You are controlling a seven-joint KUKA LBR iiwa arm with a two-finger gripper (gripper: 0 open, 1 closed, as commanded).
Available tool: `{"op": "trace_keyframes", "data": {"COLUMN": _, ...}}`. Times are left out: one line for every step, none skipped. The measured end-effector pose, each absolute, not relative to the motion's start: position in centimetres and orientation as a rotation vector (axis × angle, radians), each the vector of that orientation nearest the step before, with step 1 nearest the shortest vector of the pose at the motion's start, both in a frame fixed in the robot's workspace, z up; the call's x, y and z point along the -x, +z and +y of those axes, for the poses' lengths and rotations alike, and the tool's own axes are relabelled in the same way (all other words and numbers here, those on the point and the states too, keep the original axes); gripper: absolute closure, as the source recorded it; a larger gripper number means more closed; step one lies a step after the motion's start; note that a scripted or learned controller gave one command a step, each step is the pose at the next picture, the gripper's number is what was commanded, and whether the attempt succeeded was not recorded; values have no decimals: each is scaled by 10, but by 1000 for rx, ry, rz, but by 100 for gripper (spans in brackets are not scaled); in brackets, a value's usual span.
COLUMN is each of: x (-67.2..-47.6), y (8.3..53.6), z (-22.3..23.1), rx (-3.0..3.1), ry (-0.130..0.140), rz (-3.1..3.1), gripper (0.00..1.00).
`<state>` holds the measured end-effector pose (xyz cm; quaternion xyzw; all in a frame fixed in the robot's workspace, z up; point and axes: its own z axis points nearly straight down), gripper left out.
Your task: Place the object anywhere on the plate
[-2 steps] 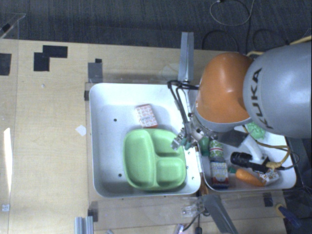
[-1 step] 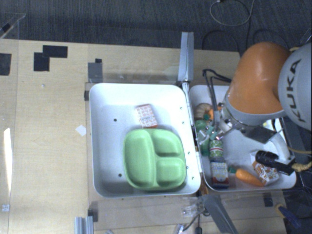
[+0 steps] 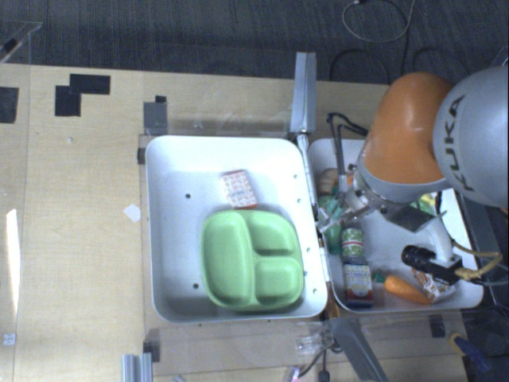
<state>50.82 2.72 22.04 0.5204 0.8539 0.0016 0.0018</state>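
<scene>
We are seeing the jaws (image 3: 340,210) hovering over the right bin (image 3: 471,293); their state is unclear. The plate (image 3: 253,258) is lying in the left bin (image 3: 171,213).

Plate (image 3: 253,259) in left bin (image 3: 167,213)

Green three-compartment plate (image 3: 253,257) flat in left bin (image 3: 171,213)

From above, I see my grey arm (image 3: 469,134) reaching in from the right, its orange band (image 3: 406,126) bulging toward the camera. The wrist points steeply down, with the gripper (image 3: 338,213) low beneath it, largely foreshortened by this angle.
</scene>
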Motion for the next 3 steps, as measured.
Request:
{"op": "trace_keyframes", "data": {"x": -541, "y": 185, "z": -24, "rx": -1302, "ry": 3, "rz": 2854, "gripper": 100}}
{"op": "trace_keyframes", "data": {"x": -550, "y": 186, "z": 59, "rx": -1171, "ry": 7, "rz": 2908, "gripper": 100}}
{"op": "trace_keyframes", "data": {"x": -566, "y": 186, "z": 14, "rx": -1249, "ry": 7, "rz": 2874, "gripper": 100}}
